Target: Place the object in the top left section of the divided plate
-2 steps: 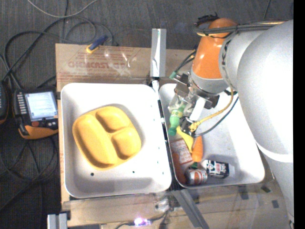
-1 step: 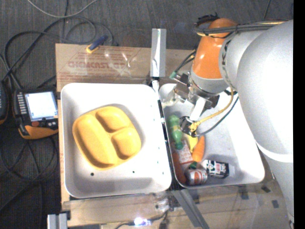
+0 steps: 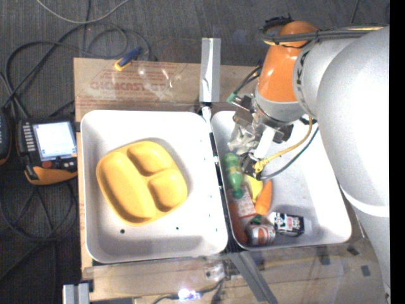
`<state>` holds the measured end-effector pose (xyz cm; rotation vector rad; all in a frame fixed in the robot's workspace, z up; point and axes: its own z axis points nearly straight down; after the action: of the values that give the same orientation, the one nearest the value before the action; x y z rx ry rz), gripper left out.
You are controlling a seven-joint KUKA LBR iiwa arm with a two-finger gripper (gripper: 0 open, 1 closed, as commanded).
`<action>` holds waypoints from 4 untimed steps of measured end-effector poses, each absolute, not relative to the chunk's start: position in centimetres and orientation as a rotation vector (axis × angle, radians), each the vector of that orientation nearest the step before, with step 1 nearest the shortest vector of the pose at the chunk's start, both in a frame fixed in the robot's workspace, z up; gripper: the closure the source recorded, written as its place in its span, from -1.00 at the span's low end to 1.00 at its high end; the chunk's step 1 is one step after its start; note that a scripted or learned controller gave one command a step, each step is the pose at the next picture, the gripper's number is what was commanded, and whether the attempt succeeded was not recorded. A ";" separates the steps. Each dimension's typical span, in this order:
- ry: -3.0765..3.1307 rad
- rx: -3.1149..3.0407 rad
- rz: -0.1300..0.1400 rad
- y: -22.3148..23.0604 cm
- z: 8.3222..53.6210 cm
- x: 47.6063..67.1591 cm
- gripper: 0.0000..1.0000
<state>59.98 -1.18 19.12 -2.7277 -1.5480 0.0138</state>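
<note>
gripper point(image 3: 243, 145): hovering over clutter point(image 3: 250, 198) in right bin; grasp state, can't tell
risk: snagging neighbours, missing plate point(image 3: 143, 181)

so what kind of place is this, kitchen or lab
Most likely a robotics lab, not a kitchen: a grey and orange robot arm reaches over two shallow white plastic bins on a bench, with loose black cables and a handheld control pendant on grey carpet.

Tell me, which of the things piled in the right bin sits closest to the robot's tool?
The green bottle: it lies just under the tool, while the orange carrot and the small can lie farther down the bin.
</note>
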 end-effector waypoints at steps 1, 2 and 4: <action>-1.667 -2.659 0.007 -6.5 18.2 53.0 1.00; -1.778 -2.617 -0.038 -11.4 11.0 50.1 1.00; -1.665 -2.663 0.006 -5.0 18.3 48.3 1.00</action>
<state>48.35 -4.99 18.28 -2.6631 -1.6649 0.0063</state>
